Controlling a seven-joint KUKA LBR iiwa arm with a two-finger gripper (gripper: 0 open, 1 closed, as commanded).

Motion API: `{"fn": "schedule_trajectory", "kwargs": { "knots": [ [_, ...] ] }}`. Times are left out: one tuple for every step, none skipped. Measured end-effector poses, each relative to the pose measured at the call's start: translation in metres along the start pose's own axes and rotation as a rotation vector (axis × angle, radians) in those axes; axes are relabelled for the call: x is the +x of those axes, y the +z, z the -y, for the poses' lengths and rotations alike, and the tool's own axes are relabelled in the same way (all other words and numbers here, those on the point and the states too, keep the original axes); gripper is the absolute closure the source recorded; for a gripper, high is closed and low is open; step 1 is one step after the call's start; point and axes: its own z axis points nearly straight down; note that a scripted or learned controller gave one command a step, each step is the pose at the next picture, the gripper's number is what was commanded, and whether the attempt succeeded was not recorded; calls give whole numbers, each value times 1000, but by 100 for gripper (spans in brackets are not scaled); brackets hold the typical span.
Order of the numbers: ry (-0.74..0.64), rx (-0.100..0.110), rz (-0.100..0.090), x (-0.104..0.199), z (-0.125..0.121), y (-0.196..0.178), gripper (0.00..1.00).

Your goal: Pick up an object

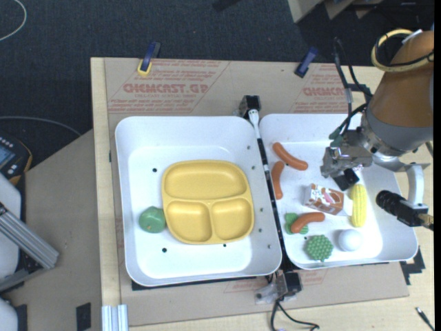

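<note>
The right bin [393, 248] holds several toy foods. Two orange sausages [290, 156] [277, 179] lie at its left side. Below them is a red-and-white wrapped snack [325, 198], a yellow corn cob [357, 204], an orange carrot with a green tip [304, 221], a white egg [350, 240] and a green broccoli piece [318, 247]. My gripper [344, 173] hangs over the bin's upper middle, just above and right of the wrapped snack and above the corn. I see nothing held in it.
The left bin [131, 150] contains a yellow divided plate [207, 200] and a green round item [152, 218] to its left. A black clip [251, 106] sits where the bins meet at the back. A black cylinder [397, 208] juts in at the right.
</note>
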Motion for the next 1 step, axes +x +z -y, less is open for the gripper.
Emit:
{"fn": "schedule_trajectory", "kwargs": {
  "knots": [
    [0, -4, 2, 3, -2, -7, 100]
  ]
}}
